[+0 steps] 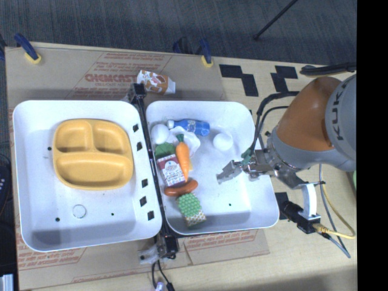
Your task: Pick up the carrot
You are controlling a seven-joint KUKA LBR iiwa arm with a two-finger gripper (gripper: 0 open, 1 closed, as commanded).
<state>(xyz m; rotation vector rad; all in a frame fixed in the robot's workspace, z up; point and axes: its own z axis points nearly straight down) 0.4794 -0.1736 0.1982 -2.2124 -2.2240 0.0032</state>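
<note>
Two bins sit side by side: the left bin (24,180) holds a yellow tray (93,152). In the right bin (242,217), the carrot (182,156) lies at nine o'clock. The gripper (225,173) hovers at three o'clock of it, apart, holding nothing.

Robot lab bench: cardboard-covered top (121,65) (clamped), two white bins (30,180), cables (330,223).
</note>
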